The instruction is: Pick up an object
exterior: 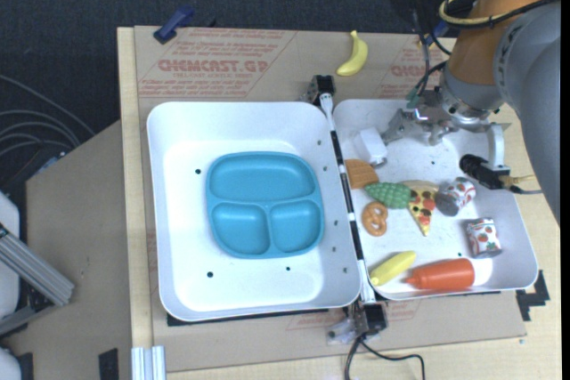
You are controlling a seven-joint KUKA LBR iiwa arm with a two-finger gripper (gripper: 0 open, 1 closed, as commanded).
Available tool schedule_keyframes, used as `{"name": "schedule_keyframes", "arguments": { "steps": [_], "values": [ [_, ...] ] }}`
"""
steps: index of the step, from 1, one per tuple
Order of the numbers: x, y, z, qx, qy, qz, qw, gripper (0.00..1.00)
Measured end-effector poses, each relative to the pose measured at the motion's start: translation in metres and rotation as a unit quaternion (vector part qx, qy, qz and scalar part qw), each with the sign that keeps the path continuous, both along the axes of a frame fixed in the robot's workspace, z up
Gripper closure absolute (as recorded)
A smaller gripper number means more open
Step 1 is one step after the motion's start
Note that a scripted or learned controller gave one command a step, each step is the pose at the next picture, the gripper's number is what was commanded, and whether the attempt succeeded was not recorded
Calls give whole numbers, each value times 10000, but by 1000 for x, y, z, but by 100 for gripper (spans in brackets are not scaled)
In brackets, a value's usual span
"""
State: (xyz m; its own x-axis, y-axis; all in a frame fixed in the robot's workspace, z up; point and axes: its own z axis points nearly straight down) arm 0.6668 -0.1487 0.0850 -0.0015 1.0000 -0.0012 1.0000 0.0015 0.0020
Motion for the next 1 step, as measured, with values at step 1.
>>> {"name": "schedule_keyframes", "arguments": {
  "steps": [1],
  "values": [
    [1, 0, 10, -7, -11, 4, 10000, 100]
  ]
}}
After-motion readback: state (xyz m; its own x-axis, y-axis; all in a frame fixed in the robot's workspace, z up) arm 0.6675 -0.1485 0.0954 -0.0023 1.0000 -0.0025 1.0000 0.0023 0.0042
